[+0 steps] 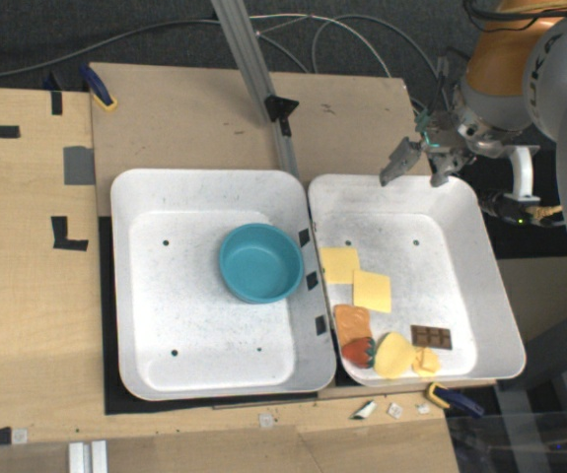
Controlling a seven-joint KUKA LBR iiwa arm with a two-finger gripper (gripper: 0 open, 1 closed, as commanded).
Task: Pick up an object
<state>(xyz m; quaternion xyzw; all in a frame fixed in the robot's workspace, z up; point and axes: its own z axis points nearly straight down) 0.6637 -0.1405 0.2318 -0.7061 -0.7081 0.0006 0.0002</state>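
Tan wooden counter (27,264): two shallow white plastic bins. End effector (419,163) above right bin (460,264) far rim, fingers spread, nothing between. Step: approach; next, descend onto one item. Right bin, near corner: two yellow square slices (340,264), one brown chocolate block (431,338), assorted toy food. Left bin (165,343): one teal round bowl (259,263).

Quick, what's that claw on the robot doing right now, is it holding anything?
Gripper: open, with nothing between its fingers; it hangs over the far edge of the right bin.
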